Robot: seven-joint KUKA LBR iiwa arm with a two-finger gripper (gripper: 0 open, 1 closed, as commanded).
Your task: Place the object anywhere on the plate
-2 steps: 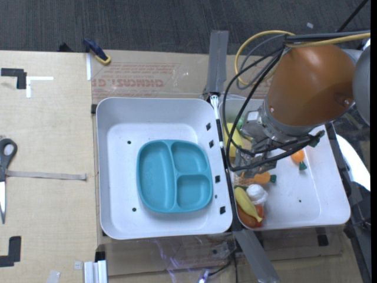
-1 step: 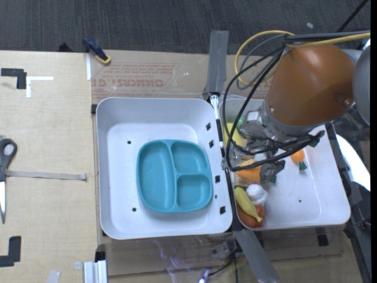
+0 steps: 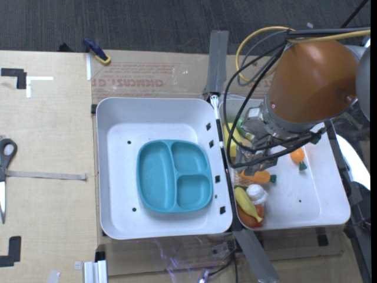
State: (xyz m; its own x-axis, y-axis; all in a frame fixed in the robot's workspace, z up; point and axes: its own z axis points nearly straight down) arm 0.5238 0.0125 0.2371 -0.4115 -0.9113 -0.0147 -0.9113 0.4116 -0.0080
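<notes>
**Clerk A:** Item one, left bin [image 3: 106,175]: white, shallow, standing on the counter [image 3: 41,128]. What does it hold?

**Clerk B:** One teal plate [image 3: 175,175] with three compartments, lying flat near the bin's middle. Nothing rests on the plate.

**Clerk A:** Item two, right bin [image 3: 318,199]?

**Clerk B:** White, just beside the left bin. Along its left wall sits a cluster of toy food: a yellow banana-like piece [image 3: 244,200] at the near-left corner, touching a red piece [image 3: 250,219] below it and a small white piece [image 3: 256,192] beside it. Just above them lies an orange carrot-like piece [image 3: 258,176]. A second small orange piece [image 3: 297,155] with a green bit lies apart, toward the bin's middle. Another yellow item [image 3: 232,143] stands against the left wall, partly hidden by cables.

**Clerk A:** Item three, the arm?

**Clerk B:** Grey, with the orange band [image 3: 315,78] large in the frame, reaching over the far-left part of the right bin. The claw [image 3: 259,152] hangs below it, over the toy cluster.

**Clerk A:** State of the claw?

**Clerk B:** Cannot tell; the wrist and cables cover it.

**Clerk A:** Sundries on the counter?

**Clerk B:** Scissors [image 3: 5,170] at the left edge; a blue and yellow clip [image 3: 96,50] at the far side.
</notes>
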